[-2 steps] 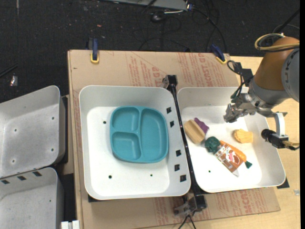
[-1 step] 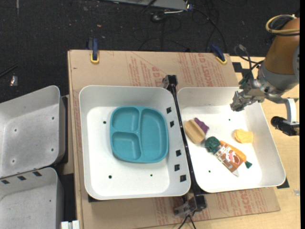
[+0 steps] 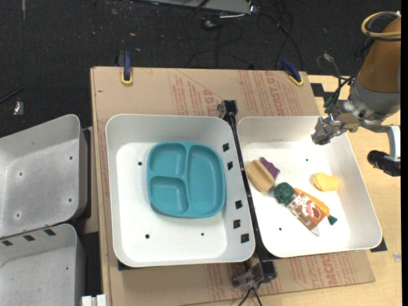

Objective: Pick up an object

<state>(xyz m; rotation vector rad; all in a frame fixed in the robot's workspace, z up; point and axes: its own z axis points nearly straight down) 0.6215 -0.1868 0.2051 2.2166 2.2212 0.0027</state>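
1. The gripper (image 3: pixel 325 132) hangs over the far right corner of the right bin (image 3: pixel 357 234). Its tip is small and dark here, and whether it is open or closed cannot be told; nothing can be seen held in it.
2. The nearest candidate is the yellow piece (image 3: pixel 326 182), lying alone on bare bin floor, near-side of the gripper. In my judgement it is the easiest pick: come straight down over its middle and close across its short side.
3. Further left lie a tan bun-like piece (image 3: pixel 259 174) touching a purple piece (image 3: pixel 270 167), then a dark green piece (image 3: pixel 283 191) touching an orange packet (image 3: pixel 308 211). These crowd one another, so a grasp there risks catching two.
4. The divider (image 3: pixel 239 171) between the bins stands just beside the tan piece.
5. The left bin (image 3: pixel 127 234) holds a teal compartment tray (image 3: pixel 187 179), well apart.
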